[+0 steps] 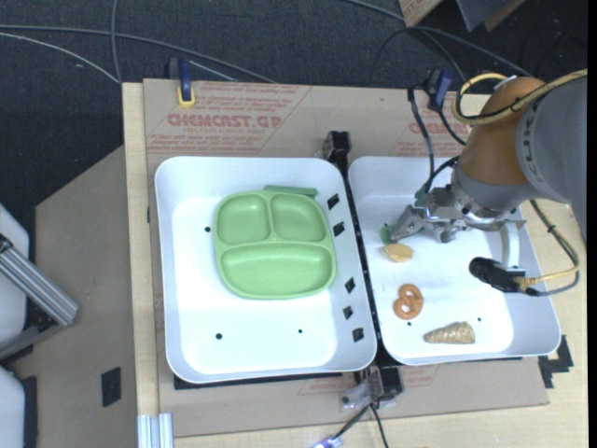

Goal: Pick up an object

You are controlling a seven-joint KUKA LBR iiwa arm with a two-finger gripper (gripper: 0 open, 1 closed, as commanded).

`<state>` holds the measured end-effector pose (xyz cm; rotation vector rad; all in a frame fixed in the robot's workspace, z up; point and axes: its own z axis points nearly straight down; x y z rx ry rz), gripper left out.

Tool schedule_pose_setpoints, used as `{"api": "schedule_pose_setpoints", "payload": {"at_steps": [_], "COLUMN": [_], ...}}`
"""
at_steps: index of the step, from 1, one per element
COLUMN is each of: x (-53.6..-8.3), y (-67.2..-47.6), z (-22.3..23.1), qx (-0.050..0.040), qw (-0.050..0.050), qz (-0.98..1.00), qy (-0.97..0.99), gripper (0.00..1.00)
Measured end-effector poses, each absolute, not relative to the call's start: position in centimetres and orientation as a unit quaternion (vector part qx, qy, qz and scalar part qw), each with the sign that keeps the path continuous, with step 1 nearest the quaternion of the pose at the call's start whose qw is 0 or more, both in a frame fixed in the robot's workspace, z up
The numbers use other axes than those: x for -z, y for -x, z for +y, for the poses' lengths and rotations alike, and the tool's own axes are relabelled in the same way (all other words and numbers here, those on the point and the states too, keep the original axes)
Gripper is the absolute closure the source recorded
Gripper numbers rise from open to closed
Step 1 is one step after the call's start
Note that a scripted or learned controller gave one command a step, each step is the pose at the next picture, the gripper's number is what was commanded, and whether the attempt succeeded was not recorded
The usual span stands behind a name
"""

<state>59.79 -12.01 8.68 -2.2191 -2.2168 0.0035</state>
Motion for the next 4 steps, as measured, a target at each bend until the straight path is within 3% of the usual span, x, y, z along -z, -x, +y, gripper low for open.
{"api": "schedule_pose_setpoints", "payload": {"at_steps": [1,2,4], "x": [-8.7,-9.7,-19.1], "y": [-59.9,-59.9,-59.8], "z": [-12.0,-12.0,-12.9], "qx": [0.0006,0.0007,0.0018], "qw": [0.000,0.001,-0.003], "qz": [-0.707,-0.707,-0.707], "qy": [0.707,0.707,0.707], "gripper": [0.00,1.00,1.00]}}
